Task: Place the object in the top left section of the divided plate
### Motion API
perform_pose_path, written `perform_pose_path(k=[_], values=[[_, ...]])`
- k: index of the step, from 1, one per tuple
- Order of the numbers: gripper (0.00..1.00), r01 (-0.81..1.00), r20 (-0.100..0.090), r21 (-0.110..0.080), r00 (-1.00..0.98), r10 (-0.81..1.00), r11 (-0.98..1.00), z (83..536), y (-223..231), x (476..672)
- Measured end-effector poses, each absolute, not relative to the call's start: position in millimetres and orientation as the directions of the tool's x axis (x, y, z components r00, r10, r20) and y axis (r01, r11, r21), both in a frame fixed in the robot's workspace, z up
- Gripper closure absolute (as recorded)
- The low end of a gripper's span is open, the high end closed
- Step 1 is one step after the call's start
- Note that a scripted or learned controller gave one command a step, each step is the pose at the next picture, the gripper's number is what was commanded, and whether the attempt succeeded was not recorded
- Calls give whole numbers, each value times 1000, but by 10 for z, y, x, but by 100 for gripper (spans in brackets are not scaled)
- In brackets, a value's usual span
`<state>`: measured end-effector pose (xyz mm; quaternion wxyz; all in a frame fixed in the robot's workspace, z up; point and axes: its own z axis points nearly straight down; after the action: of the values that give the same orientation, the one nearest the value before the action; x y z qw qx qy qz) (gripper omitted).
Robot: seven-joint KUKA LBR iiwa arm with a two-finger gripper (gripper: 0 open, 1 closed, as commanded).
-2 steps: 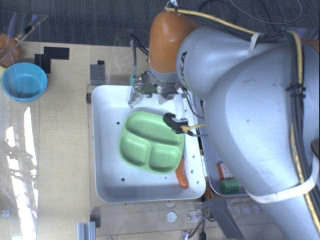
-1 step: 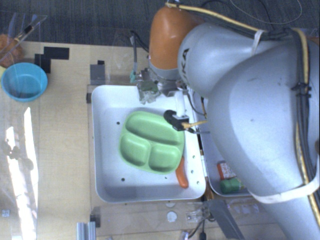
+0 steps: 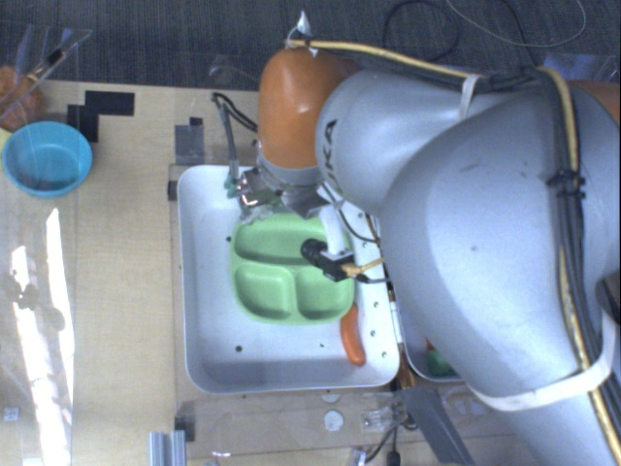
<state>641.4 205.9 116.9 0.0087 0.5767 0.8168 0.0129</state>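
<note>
A: What is the setting?

B: A pale wooden bench (image 3: 107, 289) under dark carpet, bearing a shallow white bin (image 3: 209, 348) with smooth rounded walls.

A: And the plate?

B: A glossy light green divided plate (image 3: 291, 280) lies in the middle of that bin, moulded into sections with soft rounded ridges. An orange, carrot-shaped object (image 3: 351, 340) lies on the bin floor at about 4 o'clock from the plate, just beside its rim and outside every section.

A: The gripper?

B: The gripper (image 3: 267, 199) hangs over the plate's 12 o'clock edge, below the orange band. I cannot tell its state, since the wrist hides it.

A: Anything else around?

B: The bulky grey arm (image 3: 485, 221) covers the 3 o'clock side, hiding most of the second bin (image 3: 427, 365), where something green (image 3: 441, 364) peeks out. A blue bowl (image 3: 47, 158) sits at 10 o'clock, well apart.
</note>
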Motion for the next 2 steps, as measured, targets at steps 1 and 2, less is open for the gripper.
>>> perform_pose_path(k=[1, 2], values=[[0, 942, 0, 26, -334, 943, 334, 1154, 2047, 6406], [100, 941, 5, 39, -337, 941, 337, 1299, 2089, 6427]])
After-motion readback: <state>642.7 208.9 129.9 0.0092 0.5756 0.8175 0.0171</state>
